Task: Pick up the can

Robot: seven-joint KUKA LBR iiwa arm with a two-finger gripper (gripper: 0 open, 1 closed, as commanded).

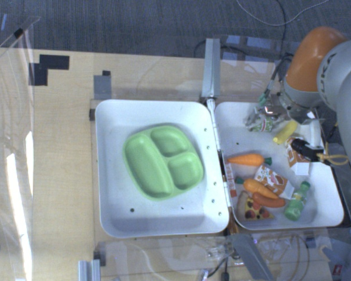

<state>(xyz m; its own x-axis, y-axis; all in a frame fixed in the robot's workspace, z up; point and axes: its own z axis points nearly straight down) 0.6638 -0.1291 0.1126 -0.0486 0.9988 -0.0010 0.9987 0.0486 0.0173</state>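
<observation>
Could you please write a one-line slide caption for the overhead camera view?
KUKA arm's hand low over a crumpled can in the right bin; green divided tray sits in the left bin.

No text or label can be read.

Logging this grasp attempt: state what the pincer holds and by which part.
Cannot be told. The pincer sits over a crumpled silvery item in the right bin; no hold is visible.

Arm [333, 69] reaching from right; claw [271, 111] lowered, pointing down-left
</observation>
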